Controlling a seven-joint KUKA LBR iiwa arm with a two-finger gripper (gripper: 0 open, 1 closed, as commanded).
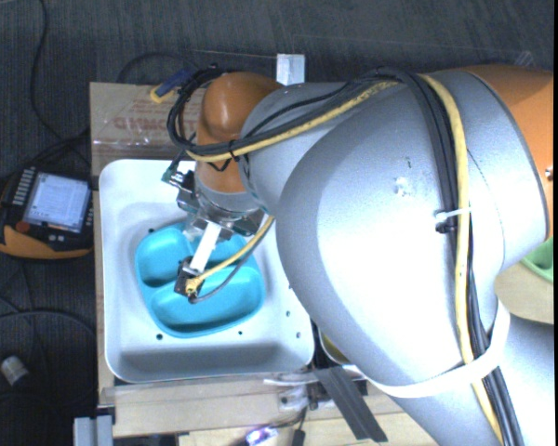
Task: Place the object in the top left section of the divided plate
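Over the white bin [126, 347] at the bench's left, the grey KUKA arm [400, 221] is reaching in from the right and taking up much of the camera view. Its orange band [231, 102] is sitting just above the wrist. The gripper [214, 232] is pointing down over the upper middle of the blue divided plate [209, 312]. The plate is lying on the floor of that bin, close to the left wall. One rounded section of the plate is showing to the left of the gripper, and a broader one is showing below it. Whether the gripper is open, closed or carrying anything cannot be told, because the wrist is blocking the line of sight from above. A sheet of brown cardboard [135, 114] is poking out from under the bin's far edge. Left of the bench, a handheld control pendant [46, 207] with a lit screen is resting on the dark carpet [37, 54], with black cables trailing around it.
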